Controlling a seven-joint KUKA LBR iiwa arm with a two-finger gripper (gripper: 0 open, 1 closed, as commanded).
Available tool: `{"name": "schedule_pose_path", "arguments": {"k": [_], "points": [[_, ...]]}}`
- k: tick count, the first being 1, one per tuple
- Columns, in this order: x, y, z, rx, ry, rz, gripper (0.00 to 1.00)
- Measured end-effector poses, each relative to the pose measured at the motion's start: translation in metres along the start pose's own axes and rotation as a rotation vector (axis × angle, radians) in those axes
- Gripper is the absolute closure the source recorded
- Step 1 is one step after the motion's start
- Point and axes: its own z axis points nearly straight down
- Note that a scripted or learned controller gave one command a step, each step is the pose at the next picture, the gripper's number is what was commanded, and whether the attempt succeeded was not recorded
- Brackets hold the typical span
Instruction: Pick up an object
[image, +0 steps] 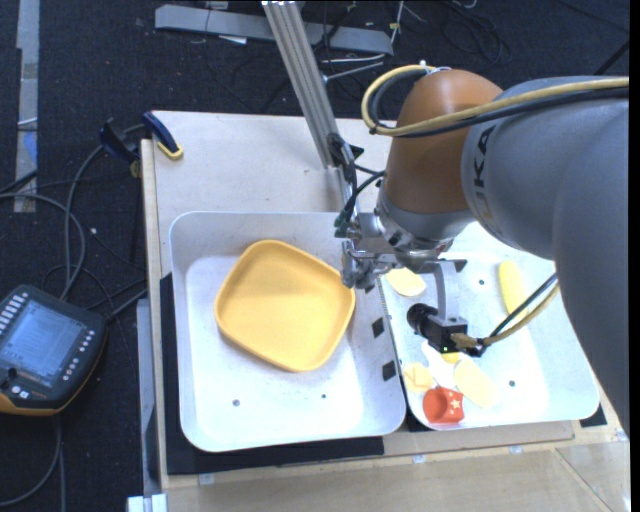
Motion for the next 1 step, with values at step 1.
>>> {"name": "schedule_pose_path", "arguments": {"k": [1], "points": [[-0.0022, 0.0002, 0.0002, 0.0, -0.001, 0.004, 0.0]]}}
